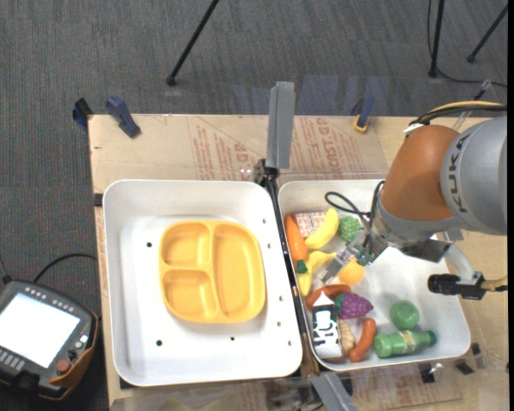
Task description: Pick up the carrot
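arm: grey kuka arm (pixel 463 174) with its orange band reaches in over the right bin, wrist angled down toward the bin's middle
gripper: the gripper (pixel 341 262) hangs low over the food pile in the right bin, just right of the carrot; its two fingers (pixel 332 268) stand slightly apart and i see nothing clamped between them
carrot: the carrot (pixel 295 237) lies along the left wall of the right bin, in the upper half, orange and lengthwise, apart from the fingertips
right bin: the right bin (pixel 450 315) is shallow and white, crowded on its left side
banana: a banana (pixel 324 229) lies just right of the carrot, curving toward the bin's upper middle
grapes: a purple bunch of grapes (pixel 353 305) sits below the gripper, near the bin's centre
green bottle: a green bottle (pixel 403 342) lies on its side near the bin's lower right corner
green ball: a round green ball (pixel 403 314) (maybe a lime, hard to tell) rests just above the bottle
sausage: a red sausage (pixel 364 340) lies tilted, left of the bottle
left bin: the left bin (pixel 133 332) sits beside the right bin, walls touching
yellow tray: a yellow tray (pixel 212 271) with three compartments lies in the middle of the left bin
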Tool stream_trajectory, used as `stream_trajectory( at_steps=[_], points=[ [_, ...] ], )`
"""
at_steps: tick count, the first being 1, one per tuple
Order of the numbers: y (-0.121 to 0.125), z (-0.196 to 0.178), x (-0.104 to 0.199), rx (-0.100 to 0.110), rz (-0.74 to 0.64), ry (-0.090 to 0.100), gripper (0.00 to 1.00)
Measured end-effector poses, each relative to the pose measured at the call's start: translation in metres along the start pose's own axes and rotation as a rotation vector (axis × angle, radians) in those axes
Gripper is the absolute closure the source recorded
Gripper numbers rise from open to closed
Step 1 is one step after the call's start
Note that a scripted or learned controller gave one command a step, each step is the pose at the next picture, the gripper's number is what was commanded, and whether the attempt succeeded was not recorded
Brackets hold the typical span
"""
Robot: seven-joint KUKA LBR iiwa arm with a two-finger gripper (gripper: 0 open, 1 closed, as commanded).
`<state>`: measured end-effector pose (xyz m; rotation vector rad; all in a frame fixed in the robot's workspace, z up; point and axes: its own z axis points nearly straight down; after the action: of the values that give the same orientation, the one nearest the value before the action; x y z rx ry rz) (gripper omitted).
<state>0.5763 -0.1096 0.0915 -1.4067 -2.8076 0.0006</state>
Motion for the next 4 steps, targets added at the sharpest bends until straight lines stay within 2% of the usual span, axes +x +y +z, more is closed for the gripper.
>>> stream_trajectory(
  at_steps=[1,2,3,4],
  points=[
    [0.000,-0.010,0.000,-0.002,0.002,0.001,1.00],
    [0.011,0.005,0.006,0.001,0.392,0.001,1.00],
    [0.084,-0.097,0.112,-0.004,0.672,0.000,1.00],
    [0.005,-0.095,0.037,0.004,0.703,-0.002,1.00]
  ],
)
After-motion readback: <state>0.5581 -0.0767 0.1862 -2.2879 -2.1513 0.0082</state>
